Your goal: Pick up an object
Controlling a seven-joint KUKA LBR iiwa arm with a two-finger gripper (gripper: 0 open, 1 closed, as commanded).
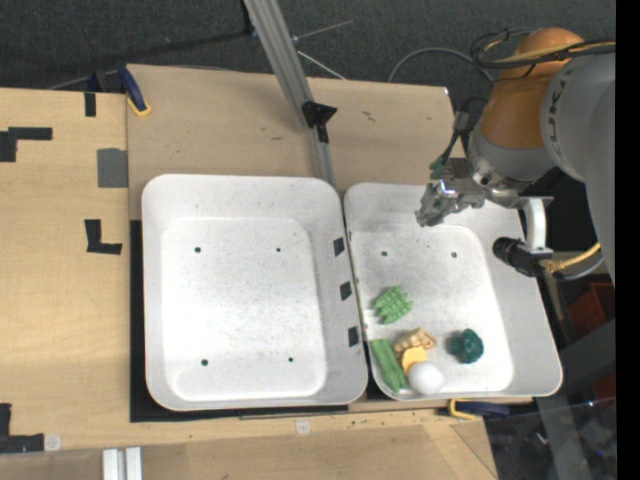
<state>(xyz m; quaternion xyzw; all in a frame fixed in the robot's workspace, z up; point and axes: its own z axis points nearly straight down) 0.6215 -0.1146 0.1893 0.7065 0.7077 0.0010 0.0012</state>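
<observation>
wooden bench [230,128] carries my two white bins side by side. the left bin [160,268] sits well away from the work. the right bin [520,368] holds every candidate, all bunched at its near end: a light green ridged toy [393,304], a long green piece [387,363] against the wall, a dark green round object [465,346], a tan toy [413,343] and a white ball [426,377] touching it. my tool [437,206] hangs over the far end of that bin, well apart from the cluster, with nothing visible in it; i cannot tell its opening from here. by my reading the pick is not yet begun: choosing, descending, closing and lifting all remain.
</observation>
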